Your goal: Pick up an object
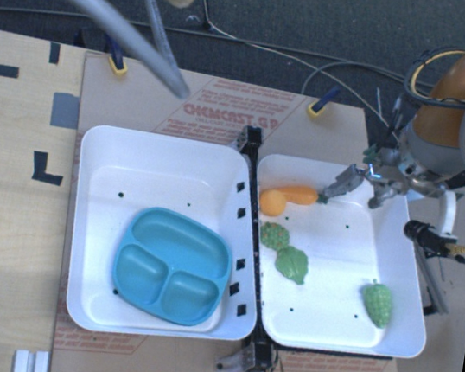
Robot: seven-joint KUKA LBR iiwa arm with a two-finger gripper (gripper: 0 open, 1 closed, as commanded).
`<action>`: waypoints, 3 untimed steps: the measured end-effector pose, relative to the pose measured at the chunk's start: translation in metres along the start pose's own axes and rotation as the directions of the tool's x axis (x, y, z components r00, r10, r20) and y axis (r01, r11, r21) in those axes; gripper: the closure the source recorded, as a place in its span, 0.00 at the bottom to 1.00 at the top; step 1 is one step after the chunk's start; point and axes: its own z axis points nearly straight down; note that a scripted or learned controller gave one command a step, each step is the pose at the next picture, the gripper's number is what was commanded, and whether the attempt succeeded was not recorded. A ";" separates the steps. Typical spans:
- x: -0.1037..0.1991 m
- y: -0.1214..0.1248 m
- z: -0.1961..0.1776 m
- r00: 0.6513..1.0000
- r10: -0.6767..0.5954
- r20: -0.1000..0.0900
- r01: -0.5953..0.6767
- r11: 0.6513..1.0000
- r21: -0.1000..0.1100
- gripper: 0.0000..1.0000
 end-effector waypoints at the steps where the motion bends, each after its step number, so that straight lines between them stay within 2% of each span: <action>1: 0.000 0.003 -0.010 1.000 -0.003 0.003 0.003 1.000 -0.014 0.00; 2: -0.004 -0.006 0.041 1.000 -0.002 0.003 0.003 1.000 -0.011 0.00; 3: -0.003 -0.008 0.104 1.000 -0.004 0.005 0.004 1.000 -0.016 0.00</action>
